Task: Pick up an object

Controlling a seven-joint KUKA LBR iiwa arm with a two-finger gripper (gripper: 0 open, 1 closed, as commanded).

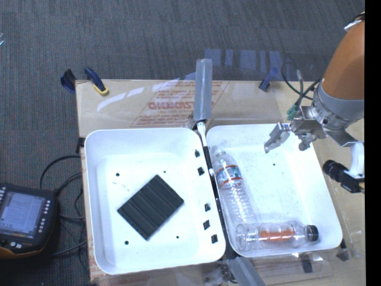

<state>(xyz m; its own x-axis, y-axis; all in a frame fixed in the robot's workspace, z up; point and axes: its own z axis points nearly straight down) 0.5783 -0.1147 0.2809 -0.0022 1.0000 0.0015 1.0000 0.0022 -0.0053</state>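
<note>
Two shallow white plastic bins: left bin (95,159), right bin (297,177). One black ribbed square pad (150,206) lower left. Two clear plastic bottles seen lower right: upright-lying bottle (233,189), bottle with orange insert (277,234). Tool (290,139) open, nothing gripped, upper right.

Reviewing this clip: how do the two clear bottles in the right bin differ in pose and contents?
The bottle with the red-and-blue label lies along the right bin's left wall, running roughly front to back, while the bottle at the front lies crosswise along the front wall. The labelled one looks clear inside; the front one shows something orange inside and a dark cap. Both are transparent plastic, lying on their sides, with ends close together.
</note>
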